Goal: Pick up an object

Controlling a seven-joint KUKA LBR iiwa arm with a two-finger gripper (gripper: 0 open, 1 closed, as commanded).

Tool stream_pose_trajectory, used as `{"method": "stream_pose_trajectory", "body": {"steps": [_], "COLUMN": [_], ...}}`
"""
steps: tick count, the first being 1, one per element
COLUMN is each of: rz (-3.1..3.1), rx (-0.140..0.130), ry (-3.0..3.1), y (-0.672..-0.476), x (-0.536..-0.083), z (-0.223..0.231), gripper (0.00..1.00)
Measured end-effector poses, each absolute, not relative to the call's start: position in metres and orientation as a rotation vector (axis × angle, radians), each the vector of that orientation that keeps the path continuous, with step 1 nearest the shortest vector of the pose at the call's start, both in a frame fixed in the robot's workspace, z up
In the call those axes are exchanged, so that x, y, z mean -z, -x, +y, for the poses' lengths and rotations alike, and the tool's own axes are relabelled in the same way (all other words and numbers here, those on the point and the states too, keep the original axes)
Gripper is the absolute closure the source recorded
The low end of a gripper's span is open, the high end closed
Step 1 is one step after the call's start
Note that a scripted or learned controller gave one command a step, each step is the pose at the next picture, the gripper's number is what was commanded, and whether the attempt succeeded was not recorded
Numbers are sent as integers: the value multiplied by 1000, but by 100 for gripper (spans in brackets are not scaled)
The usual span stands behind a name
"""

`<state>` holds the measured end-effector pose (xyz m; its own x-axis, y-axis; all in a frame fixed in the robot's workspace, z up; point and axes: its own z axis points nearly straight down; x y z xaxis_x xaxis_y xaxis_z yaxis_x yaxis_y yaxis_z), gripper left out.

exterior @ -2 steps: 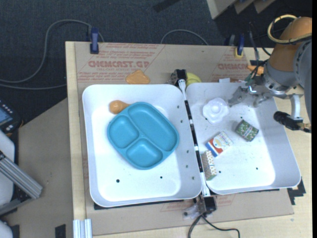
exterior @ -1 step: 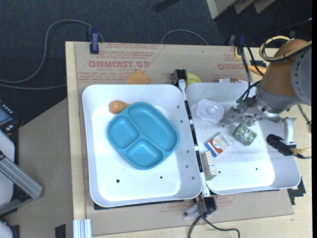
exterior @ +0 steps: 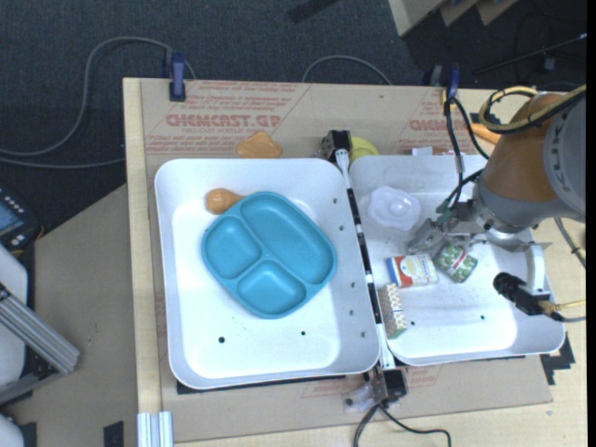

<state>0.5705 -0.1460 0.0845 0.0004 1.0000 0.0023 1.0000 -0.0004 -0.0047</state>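
My gripper [exterior: 448, 237] is down in the right bin [exterior: 466, 338], near its middle. A small green and white packet [exterior: 457, 263] lies right beneath it, partly covered by it. Just to the left lies a red, white and blue box [exterior: 413, 270]. A clear plastic cup [exterior: 396, 206] sits at the bin's back left. Along the left wall lies a patterned bar [exterior: 394, 309]. The grey arm with its orange band [exterior: 521, 170] comes in from the right.
In the left bin [exterior: 270, 343] a blue divided plate [exterior: 268, 252] sits beside a tan lump [exterior: 221, 199] at its back corner. Behind the bins, an orange item [exterior: 258, 145] and a yellow-green item [exterior: 362, 147] rest on the board. A black cable [exterior: 453, 138] hangs by the arm.
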Motion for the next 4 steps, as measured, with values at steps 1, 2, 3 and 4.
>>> {"method": "stream_pose_trajectory", "body": {"steps": [1, 2, 3, 4], "rz": [-2214, -2230, -2228, -2226], "rx": [-4, 3, 4, 3], "ry": [2224, 2217, 2221, 2222], "y": [-525, -567, -610, -609], "x": [-84, -85, -85, -95], "z": [-191, -135, -118, -119], "gripper": [0, 0, 0, 100]}}
